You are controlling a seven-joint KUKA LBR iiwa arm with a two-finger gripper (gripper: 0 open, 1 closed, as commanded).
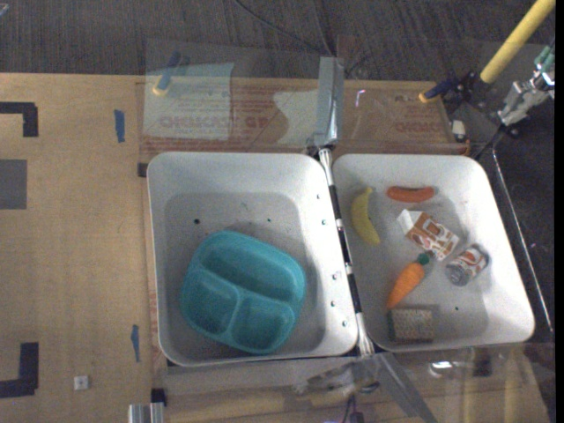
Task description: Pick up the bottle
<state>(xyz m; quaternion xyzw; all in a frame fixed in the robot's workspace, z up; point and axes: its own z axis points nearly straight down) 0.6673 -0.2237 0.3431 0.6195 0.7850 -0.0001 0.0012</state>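
Camera view from above looks down on the tan wooden bench [70, 254] with the two shallow white bins side by side. Whether my gripper is apart or together I cannot tell from this view.

The small silvery bottle with a red-and-white label [465, 264] lies on its side in the right-hand white bin [498, 192], toward that bin's right wall and about midway between its far and near ends. Just to its left, and a little farther away, lies a small white-and-orange printed packet [432, 234]; the two are close, and I cannot tell whether they touch. An orange carrot with a green top [407, 280] lies slanted left of the bottle, its green end pointing toward the packet and bottle. Nearer than the carrot sits a greyish rectangular sponge-like block [411, 322], close to the near wall. At the far end of this bin a reddish-orange sausage [411, 193] lies crosswise, and a yellow banana [365, 216] lies along the left wall.

The left-hand white bin [159, 192] holds a teal plastic plate with three compartments [242, 293], resting in its near half.

Beyond the bins a clear plastic sheet [189, 100] lies flat on the bench. At the far right a yellow rod [520, 32] slants upward, well apart from the bottle.
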